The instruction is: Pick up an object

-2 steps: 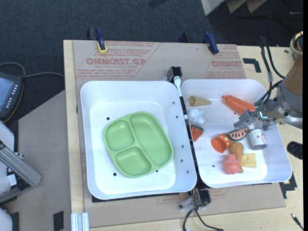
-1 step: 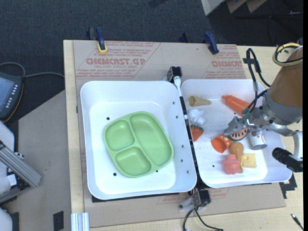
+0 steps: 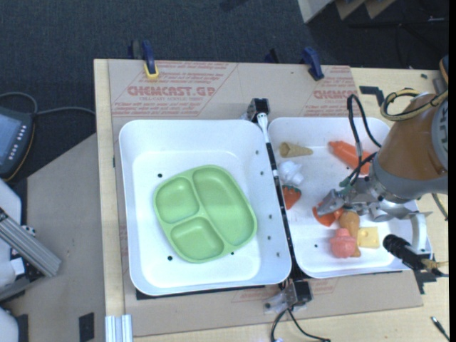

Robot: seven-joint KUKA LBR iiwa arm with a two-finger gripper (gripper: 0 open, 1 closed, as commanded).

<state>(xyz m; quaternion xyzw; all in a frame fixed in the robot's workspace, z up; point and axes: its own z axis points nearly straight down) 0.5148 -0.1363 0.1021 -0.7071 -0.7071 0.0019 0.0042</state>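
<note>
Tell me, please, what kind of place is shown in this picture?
Most likely a robotics lab test bench, not a kitchen. A robot arm reaches over two white bins fixed on a board held by clamps. The things in them are toys: a green divided plate and small plastic food pieces.

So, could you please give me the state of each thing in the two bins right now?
Green plate: upright, flat in the left bin.
Cone: lying on its side in the right bin.
Orange piece: lying flat, partly behind the arm.
Pink toy: resting beside the yellow block.
Gripper: low over the toys.
</note>
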